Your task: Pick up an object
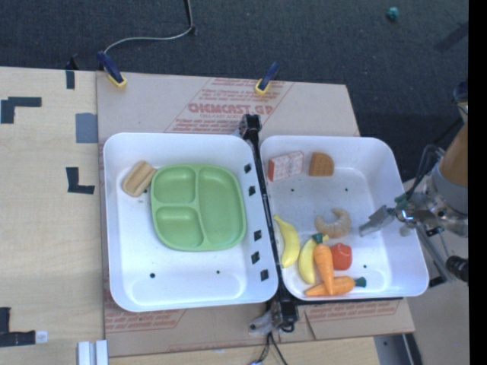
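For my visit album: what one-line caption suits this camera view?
Gripper reaches into the right bin beside a croissant; a green tray fills the left bin.

You see the arm (456,169) cut off by the right edge. Its gripper (378,220) is too small and blurred to read. The red block (342,256) sits partly behind a carrot (324,264).

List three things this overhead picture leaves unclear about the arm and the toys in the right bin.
- Gripper: small and blurred at the right bin's rim; finger state unreadable.
- Arm: cut off by the right edge.
- Lower carrot: partly covered by the upright carrot.
- Red toy: too small to identify.
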Controlling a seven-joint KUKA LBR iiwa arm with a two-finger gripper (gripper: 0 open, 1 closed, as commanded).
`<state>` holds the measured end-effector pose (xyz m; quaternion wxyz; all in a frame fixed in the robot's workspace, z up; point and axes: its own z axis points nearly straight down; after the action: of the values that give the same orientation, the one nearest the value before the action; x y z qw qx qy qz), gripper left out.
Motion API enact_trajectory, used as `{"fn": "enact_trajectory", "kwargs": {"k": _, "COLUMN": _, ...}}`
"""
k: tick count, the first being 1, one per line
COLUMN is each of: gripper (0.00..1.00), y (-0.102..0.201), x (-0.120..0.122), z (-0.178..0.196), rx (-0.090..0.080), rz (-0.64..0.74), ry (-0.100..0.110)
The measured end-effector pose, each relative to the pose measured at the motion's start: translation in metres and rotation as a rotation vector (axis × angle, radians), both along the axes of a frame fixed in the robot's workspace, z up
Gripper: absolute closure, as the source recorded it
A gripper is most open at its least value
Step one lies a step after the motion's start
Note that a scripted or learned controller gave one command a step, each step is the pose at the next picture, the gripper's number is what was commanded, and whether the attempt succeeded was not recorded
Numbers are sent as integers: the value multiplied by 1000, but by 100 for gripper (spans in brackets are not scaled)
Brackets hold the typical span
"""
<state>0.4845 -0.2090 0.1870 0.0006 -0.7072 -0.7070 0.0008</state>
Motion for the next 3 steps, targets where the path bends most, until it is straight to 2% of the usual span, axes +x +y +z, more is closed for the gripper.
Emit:
{"fn": "enact_trajectory", "kwargs": {"k": 1, "gripper": 0, "y": 44, "x": 20, "z": -101, "rx": 0, "rz": 1, "ry": -5}}
{"fn": "enact_trajectory", "kwargs": {"k": 2, "gripper": 0, "y": 98, "x": 99, "z": -100, "rx": -1, "rz": 3, "ry": -9}}
{"fn": "enact_trajectory", "kwargs": {"k": 3, "gripper": 100, "y": 96, "x": 99, "z": -91, "rx": -4, "rz": 3, "ry": -8}}
